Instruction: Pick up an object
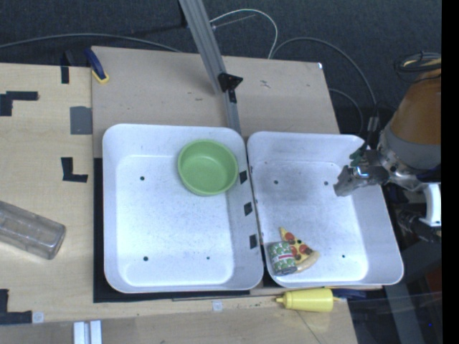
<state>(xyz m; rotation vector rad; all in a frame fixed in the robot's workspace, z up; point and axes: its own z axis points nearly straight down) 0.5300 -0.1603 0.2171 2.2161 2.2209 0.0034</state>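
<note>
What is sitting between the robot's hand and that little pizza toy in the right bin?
Nothing visible. The hand hangs over the right bin's far right side, and the pizza toy lies near the bin's front left corner beside a small can. Only bare bin floor lies between them.

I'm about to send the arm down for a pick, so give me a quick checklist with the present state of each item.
1. Pincer over the right bin: ok, near its right wall.
2. Pincer carrying nothing: cannot tell.
3. Target in the right bin: ok, a can and a pizza slice lie at its lower left.
4. Pincer above that target: not ok, it hangs well up and right of it.
5. Can apart from the slice: not ok, they touch.
6. Bowl upright in the left bin: ok.
</note>
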